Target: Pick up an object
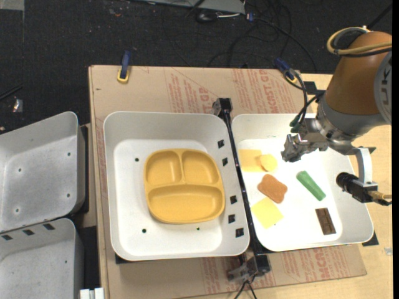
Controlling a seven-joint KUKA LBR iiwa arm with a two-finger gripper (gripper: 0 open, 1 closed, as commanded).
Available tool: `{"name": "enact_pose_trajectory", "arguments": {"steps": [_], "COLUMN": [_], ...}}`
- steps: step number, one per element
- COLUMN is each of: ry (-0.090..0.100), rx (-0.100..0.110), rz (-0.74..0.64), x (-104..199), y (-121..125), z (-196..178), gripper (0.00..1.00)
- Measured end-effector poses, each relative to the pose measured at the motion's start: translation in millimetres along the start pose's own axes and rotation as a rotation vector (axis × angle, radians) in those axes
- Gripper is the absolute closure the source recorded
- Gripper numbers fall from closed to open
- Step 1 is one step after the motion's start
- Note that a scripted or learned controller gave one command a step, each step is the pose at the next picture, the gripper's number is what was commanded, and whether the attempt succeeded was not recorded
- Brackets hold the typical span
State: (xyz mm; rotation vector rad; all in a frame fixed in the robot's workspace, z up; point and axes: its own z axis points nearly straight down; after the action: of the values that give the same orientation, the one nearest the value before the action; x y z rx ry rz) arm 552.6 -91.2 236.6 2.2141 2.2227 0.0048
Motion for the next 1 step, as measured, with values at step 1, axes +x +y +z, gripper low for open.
{"name": "enact_pose_trajectory", "arguments": {"steps": [1], "ry": [0.0], "rx": [0.001], "rz": [0.001], "x": [0.0], "y": [1.1], "z": [-38.3], "gripper": [1.0]}}
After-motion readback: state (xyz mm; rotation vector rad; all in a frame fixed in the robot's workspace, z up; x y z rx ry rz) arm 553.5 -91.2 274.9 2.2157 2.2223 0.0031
